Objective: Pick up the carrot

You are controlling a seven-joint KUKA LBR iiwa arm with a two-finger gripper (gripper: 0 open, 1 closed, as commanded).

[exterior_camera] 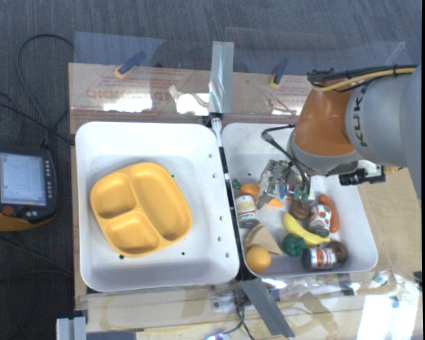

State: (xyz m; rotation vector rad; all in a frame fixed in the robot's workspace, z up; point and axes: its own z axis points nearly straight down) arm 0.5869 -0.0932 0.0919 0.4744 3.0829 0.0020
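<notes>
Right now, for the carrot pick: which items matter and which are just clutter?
Job:
- orange carrot, right bin's right side, beside a can
- two-finger gripper, above the bin's middle

Clutter:
- yellow banana
- green broccoli piece
- round orange fruit
- red-labelled can
- yellow three-compartment plastic tray, left bin

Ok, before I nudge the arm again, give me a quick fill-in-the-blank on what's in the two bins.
1. The yellow tray lies in the ____ bin.
2. The tray has ____ compartments.
3. The banana lies in the ____ bin, near the carrot.
4. The gripper is above the ____ bin.

Missing words: left; three; right; right
</notes>
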